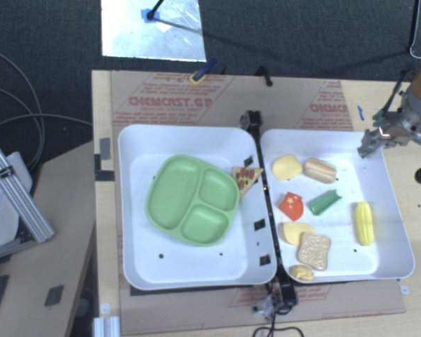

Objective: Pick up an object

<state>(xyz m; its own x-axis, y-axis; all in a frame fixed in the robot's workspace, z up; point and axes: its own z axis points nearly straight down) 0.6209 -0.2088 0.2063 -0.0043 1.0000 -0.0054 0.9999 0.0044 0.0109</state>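
Hand (373, 143) above right bin (393, 209) far rim, corn cob (363, 222) near right wall

Toy food (321, 170) in right bin (394, 220)

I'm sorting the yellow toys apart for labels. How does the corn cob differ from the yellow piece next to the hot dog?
The corn cob is long and narrow; the yellow piece is short and rounded. The corn cob lies lengthwise near the right bin's right wall, alone; the yellow piece sits toward the bin's upper left, close beside the hot dog. Both are yellow and lie in the right bin.
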